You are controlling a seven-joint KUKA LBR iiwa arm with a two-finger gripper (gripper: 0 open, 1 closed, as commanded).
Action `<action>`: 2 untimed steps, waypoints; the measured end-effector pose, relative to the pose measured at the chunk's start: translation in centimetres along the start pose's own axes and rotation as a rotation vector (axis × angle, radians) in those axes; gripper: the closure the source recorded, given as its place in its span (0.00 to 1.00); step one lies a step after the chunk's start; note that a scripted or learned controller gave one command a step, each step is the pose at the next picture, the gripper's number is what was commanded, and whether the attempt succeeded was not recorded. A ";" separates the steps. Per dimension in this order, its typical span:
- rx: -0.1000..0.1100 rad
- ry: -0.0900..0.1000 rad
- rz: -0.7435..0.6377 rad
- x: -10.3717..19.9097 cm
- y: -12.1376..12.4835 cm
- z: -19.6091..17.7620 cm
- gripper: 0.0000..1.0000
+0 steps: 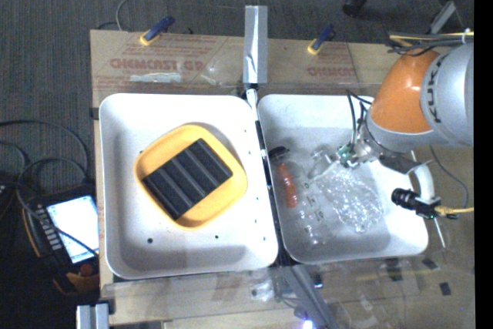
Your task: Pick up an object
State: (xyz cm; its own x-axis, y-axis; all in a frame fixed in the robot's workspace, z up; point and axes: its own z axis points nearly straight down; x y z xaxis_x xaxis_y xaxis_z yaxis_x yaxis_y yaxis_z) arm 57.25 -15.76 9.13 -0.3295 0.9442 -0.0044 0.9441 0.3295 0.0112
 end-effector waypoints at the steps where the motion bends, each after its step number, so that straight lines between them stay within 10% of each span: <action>1: -0.004 0.002 0.000 0.1 0.2 -1.0 1.00; 2: 0.012 0.001 0.134 1.6 8.6 -9.0 1.00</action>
